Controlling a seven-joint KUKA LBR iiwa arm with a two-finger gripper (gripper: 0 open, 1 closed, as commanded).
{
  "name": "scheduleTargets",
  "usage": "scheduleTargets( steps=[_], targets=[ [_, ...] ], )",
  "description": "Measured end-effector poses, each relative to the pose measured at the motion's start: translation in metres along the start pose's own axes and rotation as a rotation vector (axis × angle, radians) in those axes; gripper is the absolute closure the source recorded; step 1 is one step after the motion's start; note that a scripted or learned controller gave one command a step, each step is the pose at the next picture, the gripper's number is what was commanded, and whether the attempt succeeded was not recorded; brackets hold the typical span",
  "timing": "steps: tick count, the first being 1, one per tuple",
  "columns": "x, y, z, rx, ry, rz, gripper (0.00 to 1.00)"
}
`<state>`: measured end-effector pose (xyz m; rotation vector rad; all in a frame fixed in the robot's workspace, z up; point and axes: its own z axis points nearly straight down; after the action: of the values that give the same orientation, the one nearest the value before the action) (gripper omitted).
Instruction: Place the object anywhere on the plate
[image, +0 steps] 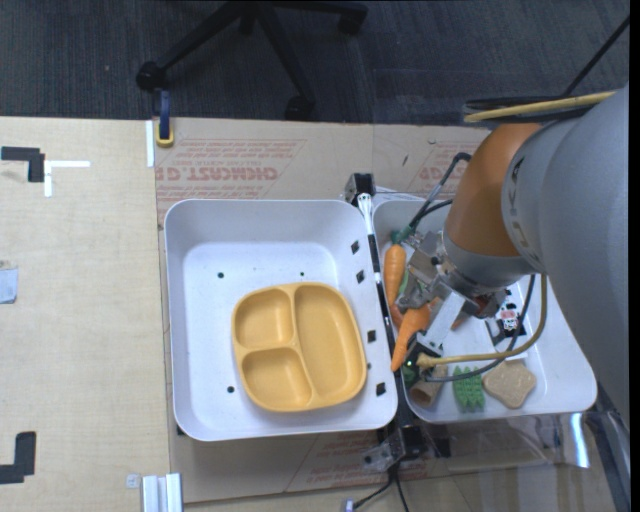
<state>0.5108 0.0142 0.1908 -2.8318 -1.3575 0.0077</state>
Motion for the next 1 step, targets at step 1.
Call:
scheduleTargets(
  steps=[1],
  targets=[
    [0.0603,-0.0459,0.0006,0.000,-0.001,0.183,1.00]
  ],
)
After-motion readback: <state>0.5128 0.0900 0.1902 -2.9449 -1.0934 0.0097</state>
